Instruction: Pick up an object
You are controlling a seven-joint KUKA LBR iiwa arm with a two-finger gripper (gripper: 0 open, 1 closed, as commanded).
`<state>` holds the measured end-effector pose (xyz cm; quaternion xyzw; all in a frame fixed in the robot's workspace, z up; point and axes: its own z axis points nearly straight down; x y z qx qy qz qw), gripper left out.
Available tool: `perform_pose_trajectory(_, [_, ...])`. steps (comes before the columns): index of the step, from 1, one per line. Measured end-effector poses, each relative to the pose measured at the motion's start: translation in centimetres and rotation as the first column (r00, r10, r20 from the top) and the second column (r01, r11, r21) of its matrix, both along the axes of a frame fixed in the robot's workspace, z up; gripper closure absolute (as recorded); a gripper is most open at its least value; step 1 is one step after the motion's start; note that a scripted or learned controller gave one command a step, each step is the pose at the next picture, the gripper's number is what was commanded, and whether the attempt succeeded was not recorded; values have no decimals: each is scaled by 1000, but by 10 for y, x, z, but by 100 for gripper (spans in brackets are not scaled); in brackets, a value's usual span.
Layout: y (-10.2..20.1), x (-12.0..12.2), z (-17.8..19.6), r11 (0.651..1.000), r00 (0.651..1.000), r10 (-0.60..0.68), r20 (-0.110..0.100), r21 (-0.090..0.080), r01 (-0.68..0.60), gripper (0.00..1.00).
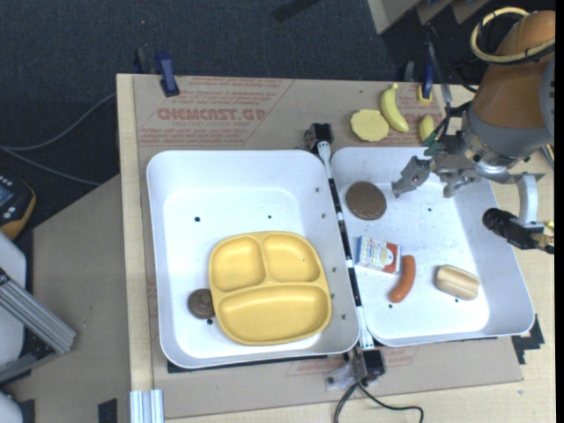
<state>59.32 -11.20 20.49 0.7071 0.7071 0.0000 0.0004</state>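
The right bin (493, 315) holds a round brown patty (365, 201), a small red, white and blue packet (377, 255), an orange-red sausage (402, 278) and a tan bread roll (456, 280). My gripper (434, 181) hangs over the far part of this bin, just right of the patty and apart from it. It is open, one finger (409, 178) pointing toward the patty, and nothing sits between the fingers.
In the left bin (167, 192) lie a yellow divided plate (269, 286) and a small brown disc (201, 302) at its left edge. Beyond the right bin, on the bench, rest a banana (394, 108), a yellow round piece (369, 125) and a small yellow-green item (426, 128).
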Motion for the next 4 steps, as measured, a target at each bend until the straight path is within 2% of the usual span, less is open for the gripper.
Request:
perform_pose_trajectory(1, [14,50,-125,1000,1000,1,-1,3,-1,0])
perform_pose_trajectory(2, [13,52,-106,1000,1000,1,9,0,-1,100])
perform_pose_trajectory(3, [13,52,-107,1000,1000,1,8,0,-1,0])
perform_pose_trajectory(4, [15,75,-118,1000,1000,2,4,0,-2,0])
